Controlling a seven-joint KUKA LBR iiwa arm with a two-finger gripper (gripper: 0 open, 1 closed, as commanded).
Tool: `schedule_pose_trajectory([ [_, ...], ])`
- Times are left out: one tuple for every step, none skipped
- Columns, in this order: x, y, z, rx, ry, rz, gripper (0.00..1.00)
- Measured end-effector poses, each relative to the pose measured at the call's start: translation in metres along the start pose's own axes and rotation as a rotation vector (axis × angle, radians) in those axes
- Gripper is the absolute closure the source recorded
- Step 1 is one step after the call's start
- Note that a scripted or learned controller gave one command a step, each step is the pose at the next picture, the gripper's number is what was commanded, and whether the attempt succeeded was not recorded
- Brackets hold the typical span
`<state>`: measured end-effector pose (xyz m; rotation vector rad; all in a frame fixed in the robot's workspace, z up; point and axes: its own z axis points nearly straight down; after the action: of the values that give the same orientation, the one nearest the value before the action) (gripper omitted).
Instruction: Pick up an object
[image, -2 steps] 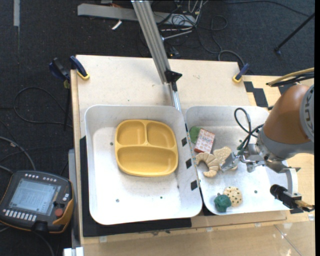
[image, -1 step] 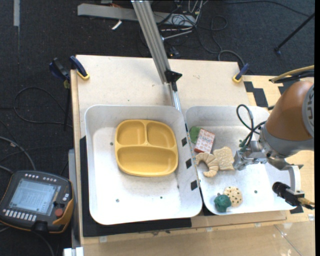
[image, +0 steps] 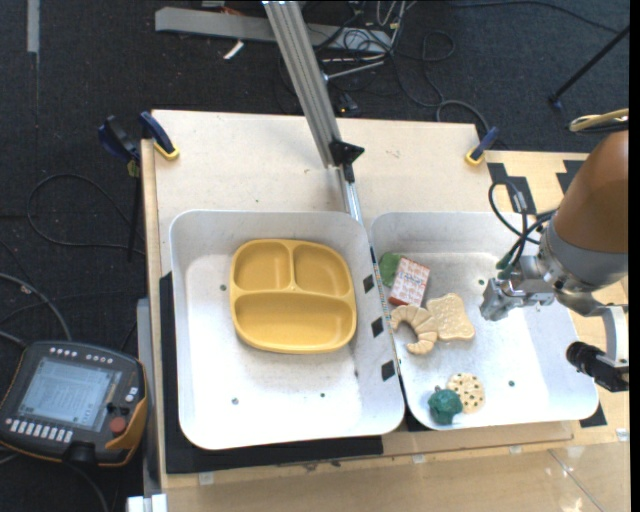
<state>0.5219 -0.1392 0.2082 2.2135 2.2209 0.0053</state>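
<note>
The right bin (image: 520, 360) holds a small red and white carton (image: 410, 281) with a green piece (image: 388, 268) beside it, a tan croissant-like piece (image: 414, 327), a beige bread-shaped piece (image: 452, 316), a spotted cookie (image: 466, 391) and a dark green broccoli-like lump (image: 444, 403). My gripper (image: 497, 303) hangs over the right part of this bin, to the right of the beige piece and apart from it. Nothing shows between its fingers.
A yellow divided plate (image: 294, 295) lies in the left bin (image: 200, 330). A slanted metal pole (image: 310, 85) crosses the back of the bench. A teach pendant (image: 65, 400) sits off the bench at lower left. Yellow clamps (image: 165, 148) mark the bench corners.
</note>
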Motion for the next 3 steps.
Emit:
schedule_pose_trajectory([
  [0.0,0.002,-0.045,0.001,0.0,0.0,1.0],
  [0.06,0.025,-0.041,0.005,0.003,-0.006,1.0],
  [0.112,0.048,-0.048,0.004,0.004,-0.005,1.0],
])
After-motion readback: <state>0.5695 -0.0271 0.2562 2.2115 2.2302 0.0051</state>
